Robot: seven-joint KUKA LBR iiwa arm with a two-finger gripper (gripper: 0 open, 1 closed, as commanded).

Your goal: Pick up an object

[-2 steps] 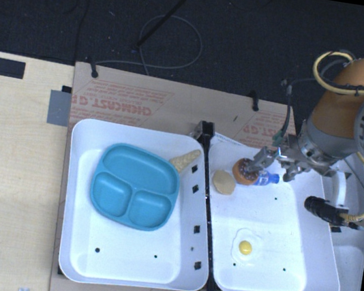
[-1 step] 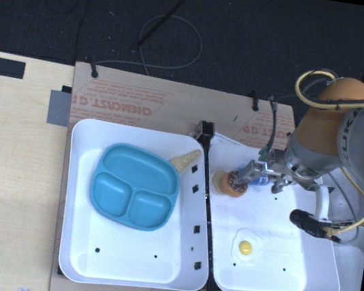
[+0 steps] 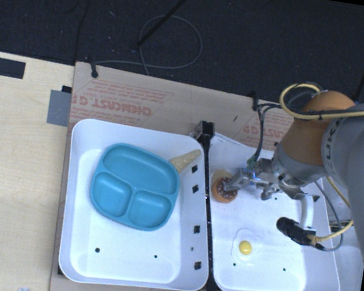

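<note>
Camera view has your gripper (image 3: 234,182) by the doughnut (image 3: 224,188), centre-right; can't tell its state. Looks light, squishy; pinch across the ring.

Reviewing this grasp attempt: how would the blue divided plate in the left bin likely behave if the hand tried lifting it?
The blue divided plate looks like moulded plastic, so probably stiff and light. It is wide and lies flat in the left bin, so unlikely to roll, but a two-finger hand could probably only pinch its rim, which may tilt or slip.

Round brown object (image 3: 224,187) (right bin)
</note>
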